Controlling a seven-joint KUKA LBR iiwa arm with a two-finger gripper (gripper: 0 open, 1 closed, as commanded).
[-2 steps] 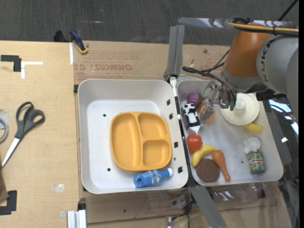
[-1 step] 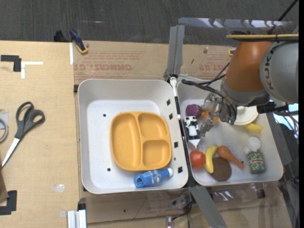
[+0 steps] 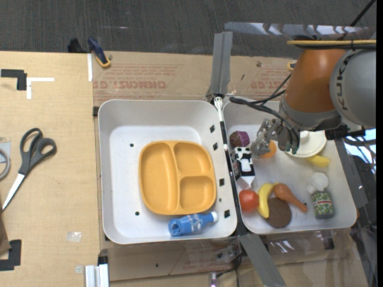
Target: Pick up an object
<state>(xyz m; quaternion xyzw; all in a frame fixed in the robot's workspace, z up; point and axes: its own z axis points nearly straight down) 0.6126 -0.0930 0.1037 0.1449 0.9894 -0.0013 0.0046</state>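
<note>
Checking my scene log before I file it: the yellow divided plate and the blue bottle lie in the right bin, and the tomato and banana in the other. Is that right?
Not quite: the camera view shows the yellow divided plate and blue bottle in the left bin, not the right. The tomato and banana do lie in the other bin, the right one.

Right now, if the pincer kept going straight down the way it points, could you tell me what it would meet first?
Most likely the orange ball directly beneath the pincer, though depth is hard to judge; the black-and-white toy lies just beside that line.
</note>
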